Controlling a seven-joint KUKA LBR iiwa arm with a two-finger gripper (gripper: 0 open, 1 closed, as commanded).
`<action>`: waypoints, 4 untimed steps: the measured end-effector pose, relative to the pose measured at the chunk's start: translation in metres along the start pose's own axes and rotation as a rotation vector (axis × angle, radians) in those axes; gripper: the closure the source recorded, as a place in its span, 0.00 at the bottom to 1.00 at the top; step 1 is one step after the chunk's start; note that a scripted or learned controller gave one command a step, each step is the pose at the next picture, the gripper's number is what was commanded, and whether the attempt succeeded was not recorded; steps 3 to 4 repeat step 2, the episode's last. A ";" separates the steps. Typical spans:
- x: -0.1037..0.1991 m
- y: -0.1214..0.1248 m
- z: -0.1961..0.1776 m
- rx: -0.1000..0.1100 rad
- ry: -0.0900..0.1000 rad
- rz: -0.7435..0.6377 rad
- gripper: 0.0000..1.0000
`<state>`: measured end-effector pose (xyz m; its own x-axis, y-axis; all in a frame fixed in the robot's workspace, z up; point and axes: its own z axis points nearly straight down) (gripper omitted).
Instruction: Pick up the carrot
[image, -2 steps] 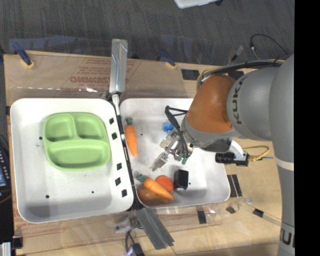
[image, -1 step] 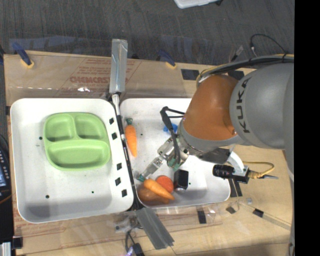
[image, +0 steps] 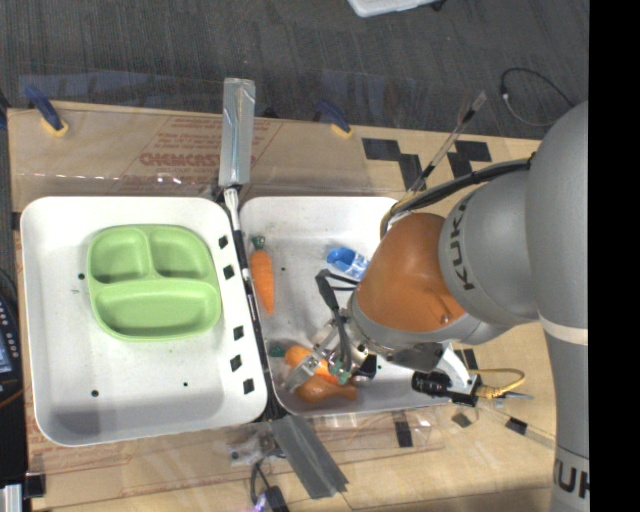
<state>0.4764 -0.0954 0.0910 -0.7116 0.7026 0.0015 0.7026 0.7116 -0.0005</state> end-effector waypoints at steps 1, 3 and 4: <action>0.000 0.001 -0.009 0.000 0.001 -0.005 1.00; 0.007 0.008 -0.101 -0.001 -0.002 0.294 1.00; 0.007 0.008 -0.101 -0.001 -0.002 0.294 1.00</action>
